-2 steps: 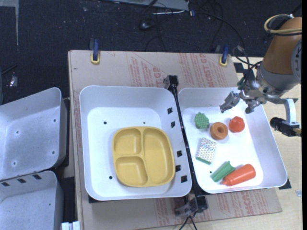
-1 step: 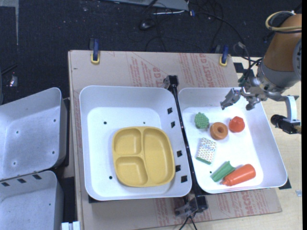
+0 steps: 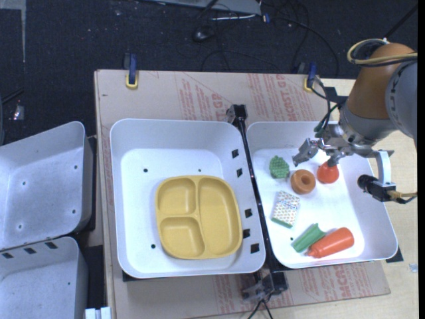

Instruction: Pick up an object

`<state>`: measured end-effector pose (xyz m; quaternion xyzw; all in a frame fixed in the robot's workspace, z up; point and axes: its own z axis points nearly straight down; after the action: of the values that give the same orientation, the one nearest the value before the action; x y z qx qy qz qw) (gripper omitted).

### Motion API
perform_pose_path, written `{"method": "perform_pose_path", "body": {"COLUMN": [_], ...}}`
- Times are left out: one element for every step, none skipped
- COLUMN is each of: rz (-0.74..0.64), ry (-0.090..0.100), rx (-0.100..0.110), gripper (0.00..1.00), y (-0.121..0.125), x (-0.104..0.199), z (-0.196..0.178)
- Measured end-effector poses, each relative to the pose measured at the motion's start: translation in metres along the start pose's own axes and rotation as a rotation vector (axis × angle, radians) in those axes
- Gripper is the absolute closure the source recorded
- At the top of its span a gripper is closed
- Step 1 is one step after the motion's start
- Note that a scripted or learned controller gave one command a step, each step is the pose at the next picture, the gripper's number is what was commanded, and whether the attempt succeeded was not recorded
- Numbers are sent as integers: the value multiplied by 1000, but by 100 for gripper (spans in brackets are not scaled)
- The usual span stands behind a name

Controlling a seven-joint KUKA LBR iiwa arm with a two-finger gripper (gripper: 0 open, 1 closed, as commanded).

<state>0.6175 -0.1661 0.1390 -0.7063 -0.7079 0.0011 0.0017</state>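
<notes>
Nearest the camera: carrot [image 3: 331, 242], orange body w/ green top, lying at the front of the right bin [image 3: 372, 218], long axis running left-low to right-high, roughly parallel to the front rim.

Gripper [image 3: 321, 153] sits over the back half of the right bin, arm coming in from the right. Fingers look spread wide, nothing seen between them, so I judge it not holding anything. Small red-orange piece [image 3: 328, 173] is right under/just in front of the gripper, touching or nearly so; can't tell which. It's the likeliest target. Brown donut-like ring [image 3: 303, 181] sits just left of it, close, so a closing finger could nudge it.

Further out: green lumpy item [image 3: 279, 167] to the left, near the divider between bins. Checkered pad [image 3: 286, 209] lies mid-bin, toward the front. Open bin floor to the right of the red piece, toward the right wall — room to shift that way.

Left bin [image 3: 133, 145] holds a yellow divided tray [image 3: 198, 216], well apart from the gripper.
</notes>
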Motion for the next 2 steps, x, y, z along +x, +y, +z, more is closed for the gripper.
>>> {"method": "perform_pose_path", "body": {"rz": [2, 1], "ry": [-1, -2], "rx": [-1, -6], "gripper": [0, 100], "y": [0, 1], "x": [1, 0], "z": [49, 36]}}
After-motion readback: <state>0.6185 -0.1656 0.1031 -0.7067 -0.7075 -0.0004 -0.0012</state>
